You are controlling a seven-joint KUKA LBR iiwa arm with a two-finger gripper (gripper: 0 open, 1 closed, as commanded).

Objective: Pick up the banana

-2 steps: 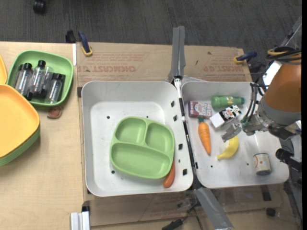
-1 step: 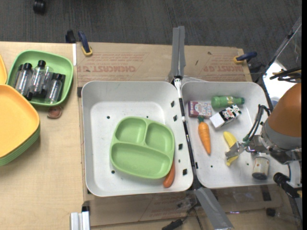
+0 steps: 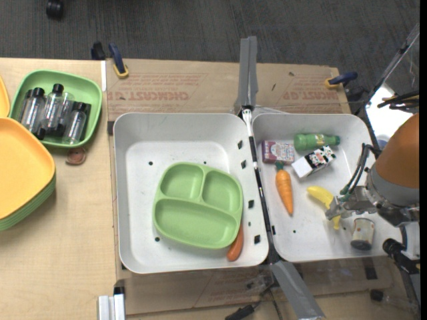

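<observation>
Gripper: I am watching the grey two-finger gripper [image 3: 339,209] hanging low in the right-hand shallow white bin [image 3: 303,245]; how far apart its tips are I cannot tell, and I am seeing nothing held in it.
Banana: the small yellow plastic banana [image 3: 322,198] is lying on the bin floor just beside the gripper, on its far-left side, touching it or nearly so.
Banana axis: its long axis is running on a slant, one end pointing away from the gripper toward the bin's middle, the other end tucking under the gripper, where a yellow bit is showing just below the tips.
Neighbours: the orange plastic carrot with green top [image 3: 285,189] is lying farther out beyond the banana; the black-and-white printed carton [image 3: 314,161] is sitting beyond its far end.
Step in hand: I am judging this as the final approach, grasp not confirmed.
Doing it well: I am wanting the tips set across the banana's short width, mid-length, closing squarely so the curved toy is not squirting out sideways.
</observation>
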